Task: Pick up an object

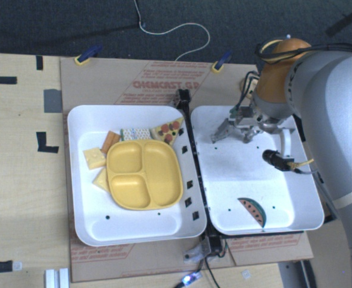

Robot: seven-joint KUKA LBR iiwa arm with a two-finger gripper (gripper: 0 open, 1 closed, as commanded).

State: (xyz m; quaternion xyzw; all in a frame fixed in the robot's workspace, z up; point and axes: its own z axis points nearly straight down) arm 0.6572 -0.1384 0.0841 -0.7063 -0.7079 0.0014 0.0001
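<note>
Claw [234, 131] hangs over the upper part of the right bin [223, 218], fingers spread and holding nothing, so I'd say it's on the approach. Closest target is the watermelon slice [253, 211] at lower right; next move needs a shift down-frame. Toys under the yellow divided plate [144, 173] in the left bin [80, 161] are half hidden.

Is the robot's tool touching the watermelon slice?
Apart. The camera view shows the tool near the back of the right bin, while the watermelon slice lies near the front edge, with bare white bin floor between them.
</note>
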